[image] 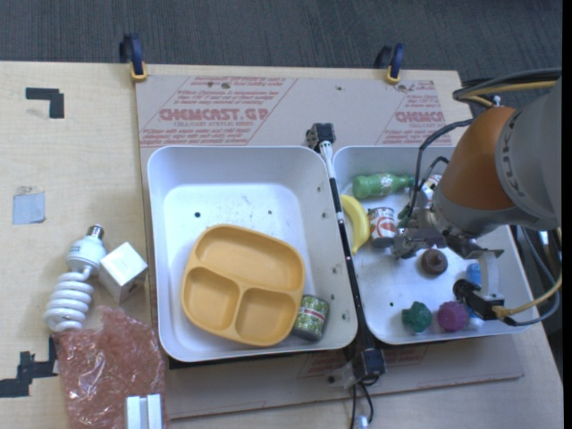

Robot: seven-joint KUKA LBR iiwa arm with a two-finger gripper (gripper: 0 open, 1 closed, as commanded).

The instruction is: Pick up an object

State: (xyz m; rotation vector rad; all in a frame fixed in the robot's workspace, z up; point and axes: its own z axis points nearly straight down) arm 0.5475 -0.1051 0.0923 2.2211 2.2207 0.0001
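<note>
The grey arm (500, 164) with its orange band looms highest, nearest the lens, its gripper (413, 242) low over the right bin (393, 329); whether the jaws are open or shut I cannot tell. Just beside it lies a small brown ring-shaped object (434, 262), the likely target: light and rigid by my guess, best pinched across its rim. Close by sit a red-and-white can (382, 223), a smooth yellow banana (357, 222) and a glossy green bottle (382, 185). The left bin (223, 172) holds a 3-compartment orange tray (241, 284).
</note>
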